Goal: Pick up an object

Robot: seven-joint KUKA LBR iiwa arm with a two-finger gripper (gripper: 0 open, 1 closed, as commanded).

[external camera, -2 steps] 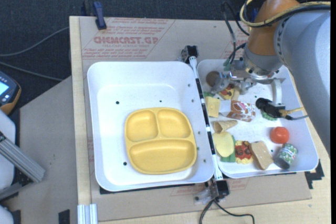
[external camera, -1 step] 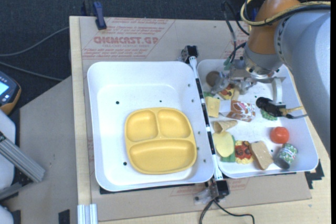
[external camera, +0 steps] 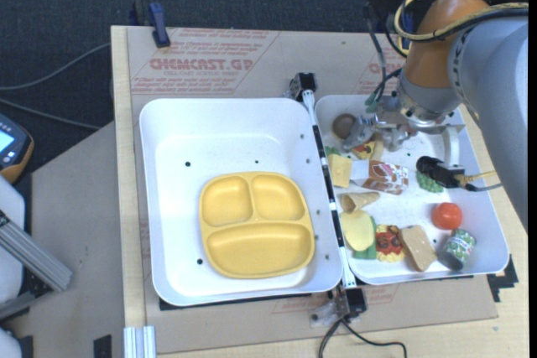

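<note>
Grey and orange, the arm reaches in from the right and sets its pincer (external camera: 382, 128) low over the far left part of the right bin (external camera: 491, 251), among toy foods; whether it is wide or narrow cannot be told. A tomato (external camera: 447, 215) lies near right. The left bin (external camera: 168, 126) carries a yellow tray (external camera: 254, 225).

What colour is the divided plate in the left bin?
Yellow: the three-compartment plastic plate in the left white bin shows plainly in the camera view.
</note>
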